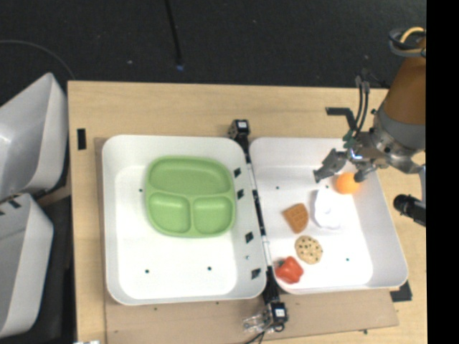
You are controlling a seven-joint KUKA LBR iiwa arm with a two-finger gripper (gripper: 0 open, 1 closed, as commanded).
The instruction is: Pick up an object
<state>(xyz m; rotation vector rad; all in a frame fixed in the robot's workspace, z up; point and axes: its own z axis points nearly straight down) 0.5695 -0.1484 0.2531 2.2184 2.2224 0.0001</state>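
Hanging over the upper part of the right bin [387, 278], my gripper [346, 167] has its two fingers spread wide apart, one grey fingertip [324, 169] reaching out toward the bin's middle and the other sitting close to my wrist side. Nothing is clamped between them. An orange ball [348, 183] lies just below the gap, tucked near my inner finger; from this slanted view I cannot tell whether that finger touches it or merely hangs above it. Just beyond the ball, further down the bin from my jaws, sits a white object [327, 211] that blends into the bin floor, and just beside it, toward the divider, is a brown, toast-like piece [295, 217]. Further from me again lie a speckled cookie [308, 249] and, nearest the bin's lower corner by the divider, a red item [289, 270], which touches or nearly touches the cookie. Well away from my fingers, across the divider, the left bin [122, 264] holds a green divided plate [191, 196] lying flat in its upper half. My arm [407, 99], with its orange band, rises behind my wrist.
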